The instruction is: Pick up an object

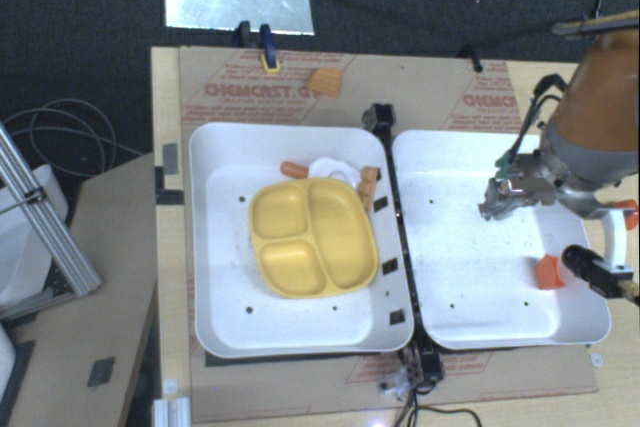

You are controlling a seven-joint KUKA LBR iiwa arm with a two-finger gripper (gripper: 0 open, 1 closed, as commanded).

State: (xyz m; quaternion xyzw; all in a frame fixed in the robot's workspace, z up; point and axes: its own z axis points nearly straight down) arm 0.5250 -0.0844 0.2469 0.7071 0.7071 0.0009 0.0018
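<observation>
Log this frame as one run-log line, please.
gripper: over right white bin, holding nothing seen | orange block: right bin | yellow divided plastic tray: left bin

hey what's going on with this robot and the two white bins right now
The arm reaches in from the right, and its gripper hovers over the right bin, with nothing visibly held. A small orange block lies nearby in that bin, nearer the front. The left bin holds a yellow divided tray, with a small orange piece and a tan piece behind it. Nothing has been picked up yet.
</observation>
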